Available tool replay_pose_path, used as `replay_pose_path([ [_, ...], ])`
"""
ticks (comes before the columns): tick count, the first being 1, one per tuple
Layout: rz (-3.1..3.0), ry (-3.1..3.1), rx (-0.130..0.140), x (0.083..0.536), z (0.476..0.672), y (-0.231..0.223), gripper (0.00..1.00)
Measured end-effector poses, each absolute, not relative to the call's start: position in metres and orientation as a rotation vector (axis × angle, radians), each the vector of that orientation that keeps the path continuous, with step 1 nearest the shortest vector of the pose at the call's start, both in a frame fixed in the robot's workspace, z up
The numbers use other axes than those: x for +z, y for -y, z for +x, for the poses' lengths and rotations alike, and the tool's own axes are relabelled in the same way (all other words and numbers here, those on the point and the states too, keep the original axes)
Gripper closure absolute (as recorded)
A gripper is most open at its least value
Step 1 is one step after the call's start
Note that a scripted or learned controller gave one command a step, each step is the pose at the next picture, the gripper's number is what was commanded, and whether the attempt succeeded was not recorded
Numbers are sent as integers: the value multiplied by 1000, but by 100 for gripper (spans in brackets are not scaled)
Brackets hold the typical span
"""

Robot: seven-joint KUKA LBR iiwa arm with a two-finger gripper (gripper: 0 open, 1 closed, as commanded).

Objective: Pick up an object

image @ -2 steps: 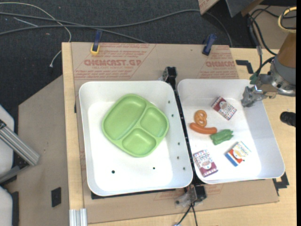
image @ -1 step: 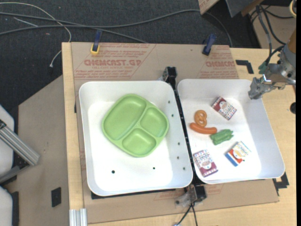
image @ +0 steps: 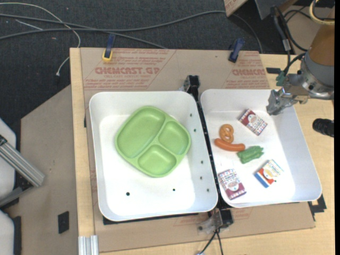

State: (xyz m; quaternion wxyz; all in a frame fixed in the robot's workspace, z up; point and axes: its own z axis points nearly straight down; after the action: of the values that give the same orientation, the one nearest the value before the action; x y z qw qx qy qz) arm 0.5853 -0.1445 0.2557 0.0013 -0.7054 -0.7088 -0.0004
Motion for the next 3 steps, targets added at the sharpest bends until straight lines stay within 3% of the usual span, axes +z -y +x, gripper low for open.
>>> replay_pose_path([
  [3,-2213,2223,1,234,560,-4,100],
])
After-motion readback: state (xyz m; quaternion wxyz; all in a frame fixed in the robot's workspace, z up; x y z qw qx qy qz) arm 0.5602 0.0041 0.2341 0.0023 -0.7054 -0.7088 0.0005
